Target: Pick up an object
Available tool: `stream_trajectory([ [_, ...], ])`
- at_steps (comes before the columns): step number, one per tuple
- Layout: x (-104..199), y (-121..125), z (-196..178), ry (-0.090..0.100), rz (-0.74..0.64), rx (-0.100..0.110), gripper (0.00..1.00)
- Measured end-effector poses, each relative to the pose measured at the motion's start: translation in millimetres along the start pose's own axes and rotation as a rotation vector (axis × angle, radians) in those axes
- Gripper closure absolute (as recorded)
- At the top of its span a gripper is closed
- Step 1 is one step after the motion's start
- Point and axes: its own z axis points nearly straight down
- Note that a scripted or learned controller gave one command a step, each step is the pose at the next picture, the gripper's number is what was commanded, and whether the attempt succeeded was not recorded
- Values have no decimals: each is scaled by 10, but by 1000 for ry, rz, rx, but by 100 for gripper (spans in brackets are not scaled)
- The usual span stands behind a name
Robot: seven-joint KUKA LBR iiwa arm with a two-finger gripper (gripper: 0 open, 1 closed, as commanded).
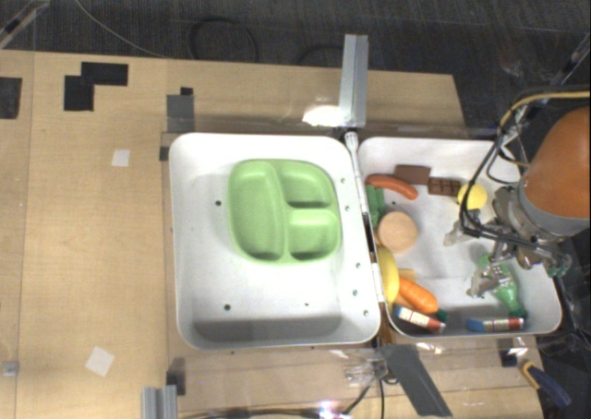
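Observation:
My gripper (488, 268) hangs low over the right side of the right bin (434, 151), below the orange band of the arm (561, 177). A small green object (509, 296) lies right beside it, toward the bin's front right corner. A yellow piece (474, 197) sits just behind the gripper. Further left in the same bin are a round tan ball (398, 232), a red sausage (392, 187), a brown bar (413, 173), a banana (389, 275) and an orange carrot (417, 294).
Pens (494, 323) and a red marker (417, 318) lie along the right bin's front wall. The left bin (199, 306) holds a green divided plate (282, 209). A metal post (354, 80) stands behind the wall between the bins. Cables (503, 145) loop by the arm.

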Motion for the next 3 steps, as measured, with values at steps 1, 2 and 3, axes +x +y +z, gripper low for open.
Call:
stream_trajectory([
  [1,-315,-538,352,5,-57,-4,0],
  [2,-1163,-648,482,-2,-135,-2,0],
  [3,-690,-609,549,0,-145,-2,0],
])
